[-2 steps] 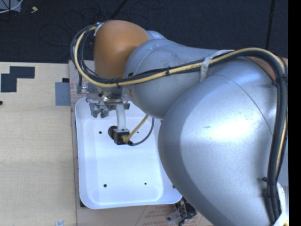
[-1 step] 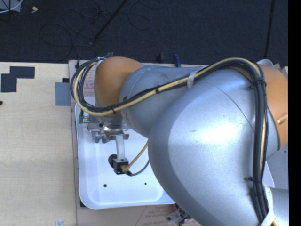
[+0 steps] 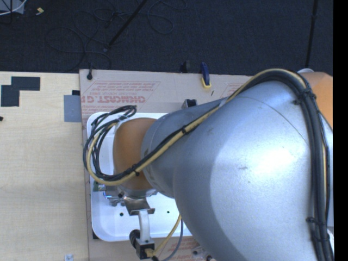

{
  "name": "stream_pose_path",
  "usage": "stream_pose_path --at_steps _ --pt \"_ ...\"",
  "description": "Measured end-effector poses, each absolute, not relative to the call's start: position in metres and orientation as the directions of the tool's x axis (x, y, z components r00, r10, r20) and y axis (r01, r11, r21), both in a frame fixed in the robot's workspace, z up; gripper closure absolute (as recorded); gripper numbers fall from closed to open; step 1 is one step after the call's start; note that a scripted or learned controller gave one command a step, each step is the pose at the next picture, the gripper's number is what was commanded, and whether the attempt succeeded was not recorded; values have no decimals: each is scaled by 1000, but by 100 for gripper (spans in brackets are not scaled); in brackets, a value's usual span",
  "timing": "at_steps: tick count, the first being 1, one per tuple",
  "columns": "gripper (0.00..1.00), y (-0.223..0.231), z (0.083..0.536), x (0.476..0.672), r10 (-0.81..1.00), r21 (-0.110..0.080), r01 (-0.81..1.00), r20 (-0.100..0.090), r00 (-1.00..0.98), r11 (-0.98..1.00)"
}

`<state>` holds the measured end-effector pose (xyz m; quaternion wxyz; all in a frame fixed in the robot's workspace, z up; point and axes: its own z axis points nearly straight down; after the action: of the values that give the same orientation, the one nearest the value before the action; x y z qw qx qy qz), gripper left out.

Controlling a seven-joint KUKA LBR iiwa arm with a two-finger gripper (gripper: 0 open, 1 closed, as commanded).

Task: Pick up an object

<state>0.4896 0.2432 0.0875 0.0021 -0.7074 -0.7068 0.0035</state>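
Observation:
My arm's big grey body and orange band (image 3: 133, 145) cover most of the white bin (image 3: 100, 227), so its contents are largely hidden. The gripper (image 3: 120, 198) is low inside this bin near its front left corner, tucked under the wrist. A small blue and green bit (image 3: 104, 193) peeks out at the wrist's left edge, touching or very near the gripper; I cannot tell what it is or whether it is held.
The bin rests on a cardboard sheet (image 3: 117, 98) with red print. A blue and yellow clamp (image 3: 205, 76) sits at the sheet's far edge. Pale wooden bench (image 3: 38, 173) lies to the left. Looping arm cables (image 3: 98, 137) hang over the bin's left rim.

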Motion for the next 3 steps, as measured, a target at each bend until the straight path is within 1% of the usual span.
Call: stream_pose_path --at_steps 1,2,3 --pt "100 243 109 475 1000 -6 1000 -1 5 -5" --pt "100 243 139 506 1000 -1 1000 -1 -1 1" --pt "100 242 158 513 1000 -3 1000 -1 1 -1"
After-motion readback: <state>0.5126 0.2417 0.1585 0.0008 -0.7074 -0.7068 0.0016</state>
